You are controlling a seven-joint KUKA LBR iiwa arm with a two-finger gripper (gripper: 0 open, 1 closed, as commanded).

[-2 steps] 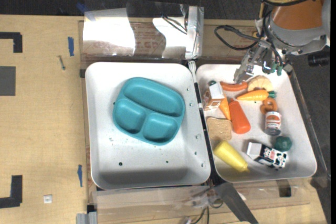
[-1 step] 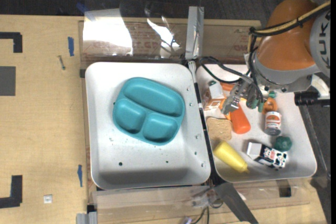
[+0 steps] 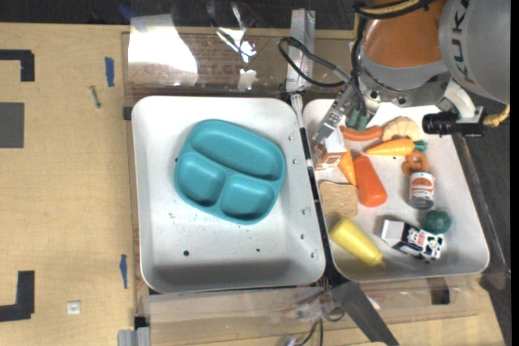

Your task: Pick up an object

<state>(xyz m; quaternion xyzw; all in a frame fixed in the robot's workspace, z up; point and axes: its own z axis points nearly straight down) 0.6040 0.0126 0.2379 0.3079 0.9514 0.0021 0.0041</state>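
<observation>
The grey arm's two-finger gripper hangs low over the upper left corner of the right white bin, its tip just above a small red-and-white carton — whether it is open or closed cannot be told. Nearby lie an orange plastic carrot, an orange bottle and a yellow cone-shaped toy. The left white bin holds a teal divided plastic tray.

A teal divided tray lies in the left white bin, on a bench marked with black tape.
</observation>
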